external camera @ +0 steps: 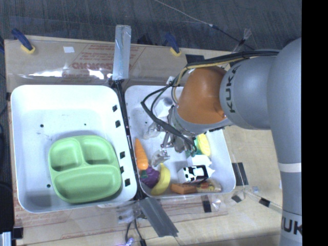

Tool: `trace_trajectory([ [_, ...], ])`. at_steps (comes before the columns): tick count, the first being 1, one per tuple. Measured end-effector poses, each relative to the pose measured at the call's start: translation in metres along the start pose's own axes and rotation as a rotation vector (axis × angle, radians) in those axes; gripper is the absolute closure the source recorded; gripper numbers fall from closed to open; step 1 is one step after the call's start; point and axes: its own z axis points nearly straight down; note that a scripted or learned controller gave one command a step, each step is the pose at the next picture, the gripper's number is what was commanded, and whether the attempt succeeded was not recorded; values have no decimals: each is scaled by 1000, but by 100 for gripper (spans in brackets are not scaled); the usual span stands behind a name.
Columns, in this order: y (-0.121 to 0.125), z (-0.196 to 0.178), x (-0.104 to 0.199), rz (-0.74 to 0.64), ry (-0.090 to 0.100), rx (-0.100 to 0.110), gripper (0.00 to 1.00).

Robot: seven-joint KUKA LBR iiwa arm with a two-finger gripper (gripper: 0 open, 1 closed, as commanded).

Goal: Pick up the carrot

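Observation:
The carrot [140,155] is a short orange piece lying along the left wall of the right bin [134,102], pointing toward the far side. My gripper [165,150] hangs low over the middle of that bin, just right of the carrot and apart from it. Nothing shows in its grasp. The arm's orange band and grey wrist hide the bin's middle and far right.
A purple item [149,177] and a yellow banana [163,180] lie just below the gripper. A black-and-white toy [195,173], another orange piece [183,189] and a yellow item [204,145] lie to the right. The left bin [31,106] holds a green divided plate [84,168].

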Motion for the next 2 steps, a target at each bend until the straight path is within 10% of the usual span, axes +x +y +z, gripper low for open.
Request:
trace_trajectory([
  [1, 5, 1, 26, 252, 3, 1, 0],
  [2, 6, -10, 24, 244, 1, 0, 100],
])
